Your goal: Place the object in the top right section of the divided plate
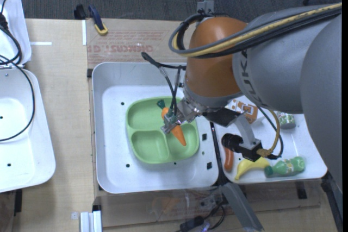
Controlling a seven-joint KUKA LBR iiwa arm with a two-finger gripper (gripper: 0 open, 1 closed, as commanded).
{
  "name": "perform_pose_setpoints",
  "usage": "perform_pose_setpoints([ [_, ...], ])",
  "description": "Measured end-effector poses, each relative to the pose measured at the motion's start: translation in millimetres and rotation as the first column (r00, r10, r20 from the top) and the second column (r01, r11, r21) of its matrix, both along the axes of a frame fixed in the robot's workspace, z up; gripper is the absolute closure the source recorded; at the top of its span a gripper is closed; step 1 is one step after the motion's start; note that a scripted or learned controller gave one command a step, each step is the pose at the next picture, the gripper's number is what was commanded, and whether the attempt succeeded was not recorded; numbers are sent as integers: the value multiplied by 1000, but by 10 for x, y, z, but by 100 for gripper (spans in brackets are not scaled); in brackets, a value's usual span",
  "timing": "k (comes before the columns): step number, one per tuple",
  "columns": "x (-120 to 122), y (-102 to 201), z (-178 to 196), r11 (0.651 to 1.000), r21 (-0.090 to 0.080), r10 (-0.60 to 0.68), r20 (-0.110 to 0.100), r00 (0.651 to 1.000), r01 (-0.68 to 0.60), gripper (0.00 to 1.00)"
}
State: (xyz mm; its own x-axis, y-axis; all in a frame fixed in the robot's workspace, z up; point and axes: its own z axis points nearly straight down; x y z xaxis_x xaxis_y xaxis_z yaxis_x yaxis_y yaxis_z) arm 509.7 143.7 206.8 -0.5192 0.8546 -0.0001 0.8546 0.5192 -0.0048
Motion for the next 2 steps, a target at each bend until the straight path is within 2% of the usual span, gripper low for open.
perform_pose_setpoints([
  [1, 103, 452, -11, 1000, 0, 10, 2, 1000, -10, 100],
  [2, -166, -256, 129, 942, 2, 335, 2, 942, -335, 100],
])
